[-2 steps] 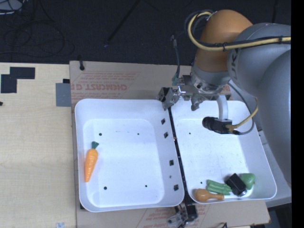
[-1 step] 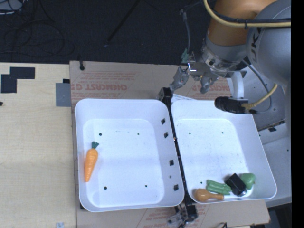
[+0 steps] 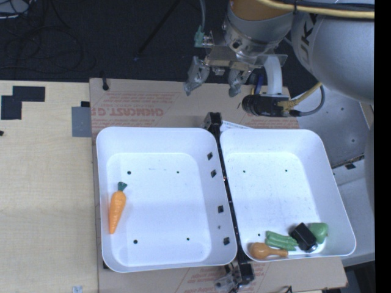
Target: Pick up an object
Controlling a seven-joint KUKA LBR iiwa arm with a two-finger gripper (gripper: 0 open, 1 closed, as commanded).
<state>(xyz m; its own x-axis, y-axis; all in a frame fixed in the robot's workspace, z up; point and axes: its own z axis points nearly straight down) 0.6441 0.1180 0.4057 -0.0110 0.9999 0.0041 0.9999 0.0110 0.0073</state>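
An orange toy carrot [image 3: 116, 209] with a green top lies at the left side of the left bin [image 3: 156, 140]. In the right bin's [image 3: 275, 140] near right corner sit a green pea pod [image 3: 280, 240], a tan pear-shaped piece [image 3: 266, 251], a black block [image 3: 303, 236] and a green rounded piece [image 3: 319, 230], all close together. My gripper [image 3: 213, 85] hangs high above the far edge of the bins, near the divider. Its two fingers [image 3: 193, 79] stand apart and open, with nothing between them.
A black hinge strip [image 3: 221, 194] runs between the two bins. Brown cardboard [image 3: 146, 105] lies under them, on a pale wooden bench [image 3: 43, 194]. The grey arm fills the upper right.
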